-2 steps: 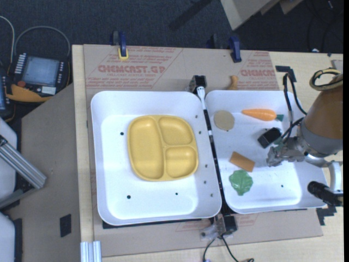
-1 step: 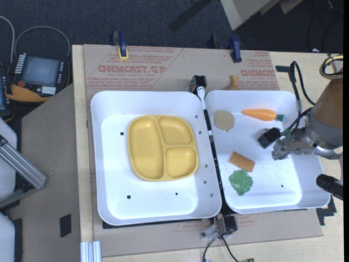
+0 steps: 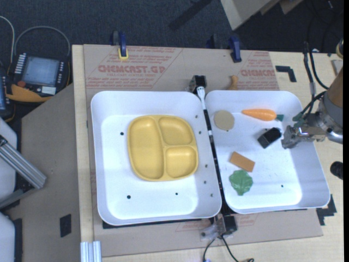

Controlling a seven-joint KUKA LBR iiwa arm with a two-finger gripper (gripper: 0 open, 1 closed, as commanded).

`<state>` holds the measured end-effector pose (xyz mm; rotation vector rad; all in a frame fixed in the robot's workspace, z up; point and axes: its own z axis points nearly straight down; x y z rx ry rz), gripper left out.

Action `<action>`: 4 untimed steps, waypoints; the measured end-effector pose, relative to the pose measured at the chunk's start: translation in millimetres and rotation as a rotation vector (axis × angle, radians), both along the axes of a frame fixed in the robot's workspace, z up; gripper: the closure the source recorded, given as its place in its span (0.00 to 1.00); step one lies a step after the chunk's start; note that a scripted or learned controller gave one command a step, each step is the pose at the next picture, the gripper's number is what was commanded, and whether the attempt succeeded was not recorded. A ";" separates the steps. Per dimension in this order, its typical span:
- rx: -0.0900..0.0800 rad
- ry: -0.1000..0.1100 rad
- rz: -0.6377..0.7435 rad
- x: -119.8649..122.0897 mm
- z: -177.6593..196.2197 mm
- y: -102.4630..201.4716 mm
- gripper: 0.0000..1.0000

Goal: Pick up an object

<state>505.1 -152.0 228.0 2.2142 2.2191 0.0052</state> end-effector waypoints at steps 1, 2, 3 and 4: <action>0.001 0.004 -0.001 0.7 3.0 0.0 1.00; 0.004 0.006 0.004 11.2 2.8 52.2 1.00; 0.005 0.010 0.004 4.7 -7.6 110.6 1.00; 0.003 0.005 0.004 9.3 0.0 169.0 1.00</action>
